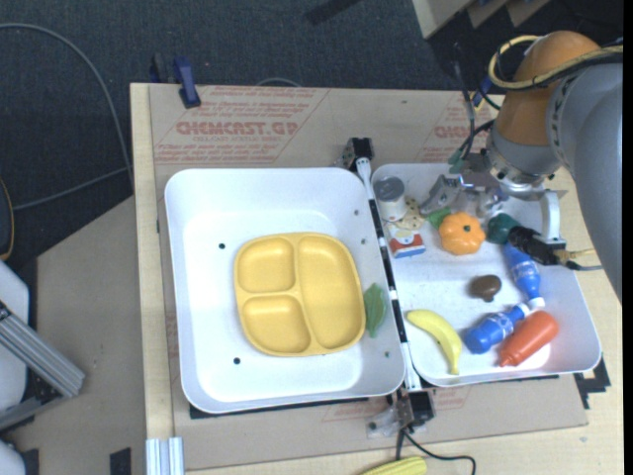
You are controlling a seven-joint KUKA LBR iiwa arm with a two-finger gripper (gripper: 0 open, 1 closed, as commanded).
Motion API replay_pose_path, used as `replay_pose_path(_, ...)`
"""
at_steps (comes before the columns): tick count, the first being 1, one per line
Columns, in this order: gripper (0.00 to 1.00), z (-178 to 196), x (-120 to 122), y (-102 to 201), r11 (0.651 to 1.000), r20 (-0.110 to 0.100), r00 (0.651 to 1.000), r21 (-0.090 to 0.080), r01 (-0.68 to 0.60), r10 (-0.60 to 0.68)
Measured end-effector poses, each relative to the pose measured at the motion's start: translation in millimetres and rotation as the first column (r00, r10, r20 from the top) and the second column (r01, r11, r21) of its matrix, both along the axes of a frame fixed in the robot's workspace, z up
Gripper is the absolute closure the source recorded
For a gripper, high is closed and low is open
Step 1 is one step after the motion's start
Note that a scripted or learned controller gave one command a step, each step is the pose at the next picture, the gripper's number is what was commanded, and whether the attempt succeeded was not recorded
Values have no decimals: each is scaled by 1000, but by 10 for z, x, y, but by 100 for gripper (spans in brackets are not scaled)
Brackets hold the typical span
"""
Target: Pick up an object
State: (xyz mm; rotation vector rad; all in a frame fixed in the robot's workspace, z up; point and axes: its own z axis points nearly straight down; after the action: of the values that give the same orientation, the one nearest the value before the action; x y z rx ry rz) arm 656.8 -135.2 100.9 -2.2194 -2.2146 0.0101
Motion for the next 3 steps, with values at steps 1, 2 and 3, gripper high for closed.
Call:
replay_pose_path(1, 0, -133, -272, -368, 1000, 12, 1000, 18, -11, 11)
replay_pose_path(2, 0, -162, 49, -825, 1000, -2, 1000, 15, -6, 6)
replay_pose_path(3, 0, -167, -699, -224, 1000, 8, 1000, 2, -3, 3)
